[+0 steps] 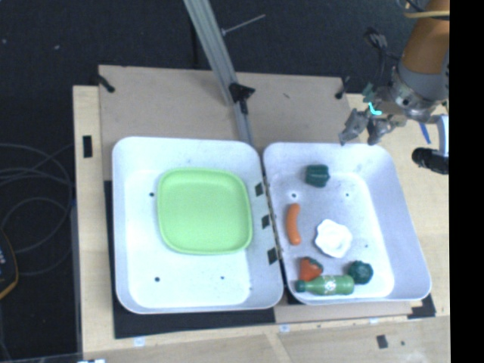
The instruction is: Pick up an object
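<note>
Green bottle (325, 284) with unreadable label in right bin (404, 225); tool (361, 133) above rim, fingers apart, empty.

Arm (425, 48) enters at upper right, orange band topmost, grey wrist below it, angled down and toward the left. End effector (363, 131) hangs at the arm's lower end, two dark fingers (351, 129) pointing downward and spread apart, with a clear gap between them. Nothing sits between the fingers. A small cyan light shows on the wrist body.

slanted overhead view of both bins (121, 203)
</note>
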Robot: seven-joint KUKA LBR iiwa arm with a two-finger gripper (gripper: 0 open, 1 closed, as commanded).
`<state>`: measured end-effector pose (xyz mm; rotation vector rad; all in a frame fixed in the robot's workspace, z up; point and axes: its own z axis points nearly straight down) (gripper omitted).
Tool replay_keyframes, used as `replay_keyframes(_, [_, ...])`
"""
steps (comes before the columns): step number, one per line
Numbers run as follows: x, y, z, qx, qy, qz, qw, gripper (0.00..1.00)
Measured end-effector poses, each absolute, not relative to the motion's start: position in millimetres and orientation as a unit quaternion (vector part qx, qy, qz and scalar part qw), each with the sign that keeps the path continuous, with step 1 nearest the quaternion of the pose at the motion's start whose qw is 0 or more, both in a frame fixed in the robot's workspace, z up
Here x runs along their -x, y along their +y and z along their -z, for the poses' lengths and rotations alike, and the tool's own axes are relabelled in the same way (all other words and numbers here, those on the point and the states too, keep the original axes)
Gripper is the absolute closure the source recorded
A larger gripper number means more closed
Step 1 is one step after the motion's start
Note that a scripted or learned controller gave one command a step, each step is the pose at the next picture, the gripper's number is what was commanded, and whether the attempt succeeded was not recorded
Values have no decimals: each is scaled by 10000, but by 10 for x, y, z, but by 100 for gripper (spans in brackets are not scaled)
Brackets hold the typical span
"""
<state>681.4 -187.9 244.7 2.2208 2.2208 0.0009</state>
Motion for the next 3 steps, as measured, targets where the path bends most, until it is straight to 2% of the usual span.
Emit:
replay_keyframes(1, [-6814,-1879,-2447,-7071,7071,-3,4,0])
replay_keyframes(2, [-6789,-1837,-2016,-7071,7071,10,-9,0])
replay_keyframes(3, [-6778,-1886,-1397,-7073,7069,15,-15,0])
